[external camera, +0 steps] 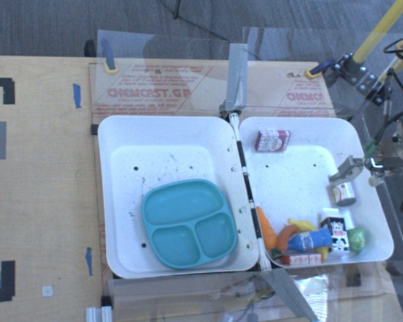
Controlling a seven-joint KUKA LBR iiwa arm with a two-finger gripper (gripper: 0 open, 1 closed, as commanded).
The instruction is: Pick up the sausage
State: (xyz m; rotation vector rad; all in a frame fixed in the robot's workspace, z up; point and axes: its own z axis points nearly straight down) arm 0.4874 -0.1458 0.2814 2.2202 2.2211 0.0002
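The sausage (pixel 287 236) is a short orange-brown piece lying in the front of the right bin (pixel 302 173). It sits in a tight pile, touching an orange carrot (pixel 265 228) on its left, a yellow banana (pixel 302 225) behind it and a blue bottle (pixel 310 241) on its right. Part of the sausage is covered by these neighbours.
The pile also holds a cow-patterned carton (pixel 336 231), a green item (pixel 356 239) and a red item (pixel 295 259). A small can (pixel 343 193) and a grey angular piece (pixel 346 169) lie near the right wall. A pink box (pixel 273 140) sits at the back. A teal divided plate (pixel 188 221) lies in the left bin (pixel 121 146).
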